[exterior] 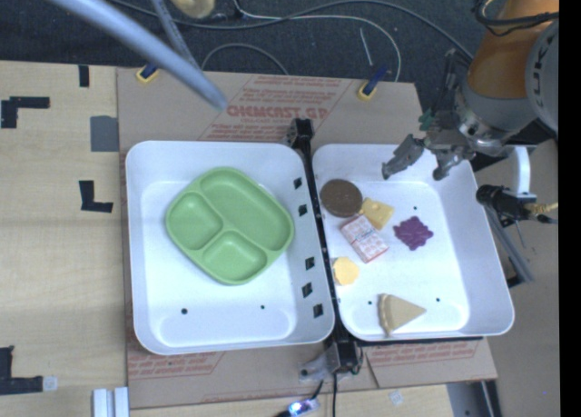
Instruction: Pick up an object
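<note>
Fingers (398,160) spread apart, nothing between them. Gripper (420,163) hovering over the far edge of the right bin (486,297), tips over bare white floor. Nearest below: brown round cookie (340,197) down-left, yellow cheese cube (378,213) beside it, touching or nearly touching the pink-and-white wafer block (366,241). Purple grape cluster (413,233) on its own, right of the cube, with bare floor around it. Small yellow round piece (345,271) hard against the left wall by the divider. Tan wedge (398,312) near the front wall, well apart from the rest. Left bin (150,315) carrying a green three-compartment plate (229,223), tilted askew. Black clips along the seam between bins. Cardboard sheet under both bins on the worktop (54,261).
</note>
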`<act>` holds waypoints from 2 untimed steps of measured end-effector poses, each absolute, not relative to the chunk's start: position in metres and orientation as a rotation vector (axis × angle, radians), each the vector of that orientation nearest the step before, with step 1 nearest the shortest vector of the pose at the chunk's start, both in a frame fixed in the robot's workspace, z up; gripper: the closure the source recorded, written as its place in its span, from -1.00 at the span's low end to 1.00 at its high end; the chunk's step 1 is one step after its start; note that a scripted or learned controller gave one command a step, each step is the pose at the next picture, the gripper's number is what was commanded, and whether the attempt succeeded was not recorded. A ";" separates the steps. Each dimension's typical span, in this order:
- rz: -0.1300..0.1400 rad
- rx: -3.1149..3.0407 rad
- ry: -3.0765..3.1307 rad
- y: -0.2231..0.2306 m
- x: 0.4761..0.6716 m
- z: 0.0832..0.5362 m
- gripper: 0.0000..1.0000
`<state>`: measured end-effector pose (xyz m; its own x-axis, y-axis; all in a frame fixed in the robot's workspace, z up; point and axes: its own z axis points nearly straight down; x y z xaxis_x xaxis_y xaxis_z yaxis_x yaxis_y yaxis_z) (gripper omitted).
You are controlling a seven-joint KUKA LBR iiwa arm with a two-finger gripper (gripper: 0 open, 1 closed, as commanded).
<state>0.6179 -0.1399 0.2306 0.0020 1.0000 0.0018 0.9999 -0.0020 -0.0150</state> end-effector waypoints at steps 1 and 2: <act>0.002 -2.219 -2.223 -0.139 0.621 0.239 -1.00; 0.006 -2.219 -2.221 -0.142 0.619 0.195 -1.00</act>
<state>0.6187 -0.1424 0.1950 -0.0009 1.0000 -0.0007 1.0000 0.0009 -0.0044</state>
